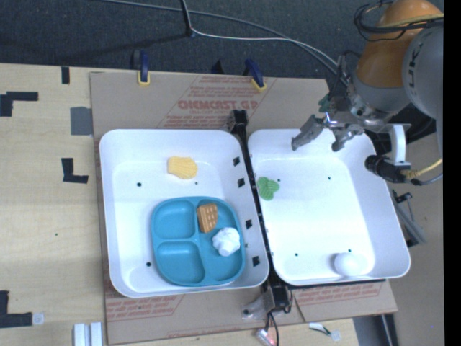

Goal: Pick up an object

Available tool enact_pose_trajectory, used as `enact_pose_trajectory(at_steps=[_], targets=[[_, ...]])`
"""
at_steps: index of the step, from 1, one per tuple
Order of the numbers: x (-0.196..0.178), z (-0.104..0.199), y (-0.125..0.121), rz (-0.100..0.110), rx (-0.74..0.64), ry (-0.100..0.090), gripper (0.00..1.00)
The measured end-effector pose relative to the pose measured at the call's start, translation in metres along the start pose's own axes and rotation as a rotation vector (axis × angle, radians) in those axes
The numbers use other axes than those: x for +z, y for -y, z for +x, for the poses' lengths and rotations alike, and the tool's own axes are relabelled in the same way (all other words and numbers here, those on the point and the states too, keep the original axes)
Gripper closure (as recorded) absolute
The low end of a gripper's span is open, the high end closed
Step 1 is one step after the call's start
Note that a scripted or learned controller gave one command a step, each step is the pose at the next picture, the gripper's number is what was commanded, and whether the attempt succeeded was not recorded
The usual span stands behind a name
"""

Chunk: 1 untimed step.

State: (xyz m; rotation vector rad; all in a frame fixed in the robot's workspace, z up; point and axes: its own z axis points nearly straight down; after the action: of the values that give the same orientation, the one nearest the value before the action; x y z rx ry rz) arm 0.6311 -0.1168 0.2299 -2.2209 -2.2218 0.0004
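The claw [321, 137] hangs over the far edge of the right bin [374, 215], its two fingers spread wide with nothing between them. A small green object [268, 188] lies on that bin's floor against its left wall, to the left of the claw and nearer. A white ball [351, 263] rests at the bin's near right corner, well apart.

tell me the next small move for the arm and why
Probably swing the pincer left and down toward the green object. The pincer hangs open and holding nothing over the right bin's back edge, and that object, by the bin's left wall, is the nearest one.
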Motion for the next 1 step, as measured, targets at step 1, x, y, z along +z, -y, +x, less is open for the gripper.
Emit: enact_pose_trajectory(at_steps=[1], targets=[[0.0001,0.0,0.0,0.0,0.0,0.0,0.0]])
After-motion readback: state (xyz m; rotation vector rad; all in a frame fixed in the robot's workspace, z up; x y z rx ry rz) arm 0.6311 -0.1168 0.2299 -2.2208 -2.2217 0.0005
